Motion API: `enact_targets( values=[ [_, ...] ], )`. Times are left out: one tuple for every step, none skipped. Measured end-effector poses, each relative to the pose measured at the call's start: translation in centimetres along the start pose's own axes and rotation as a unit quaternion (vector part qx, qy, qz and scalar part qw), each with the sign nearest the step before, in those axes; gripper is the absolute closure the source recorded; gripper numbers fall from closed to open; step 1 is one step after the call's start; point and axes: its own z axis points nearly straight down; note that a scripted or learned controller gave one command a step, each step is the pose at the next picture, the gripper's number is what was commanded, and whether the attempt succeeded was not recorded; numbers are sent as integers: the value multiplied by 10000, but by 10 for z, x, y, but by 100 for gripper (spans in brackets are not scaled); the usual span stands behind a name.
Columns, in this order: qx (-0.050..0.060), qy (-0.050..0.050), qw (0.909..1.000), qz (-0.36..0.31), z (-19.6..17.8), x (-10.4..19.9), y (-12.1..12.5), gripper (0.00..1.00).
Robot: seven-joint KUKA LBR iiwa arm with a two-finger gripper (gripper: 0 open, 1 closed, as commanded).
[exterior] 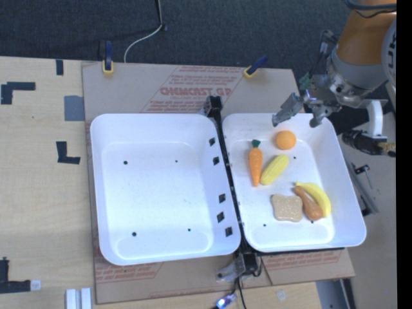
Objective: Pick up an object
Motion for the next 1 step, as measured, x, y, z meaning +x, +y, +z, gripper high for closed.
enact_targets(
  values=[
    [63,19,10000,-12,102,50,-43,0]
  ],
)
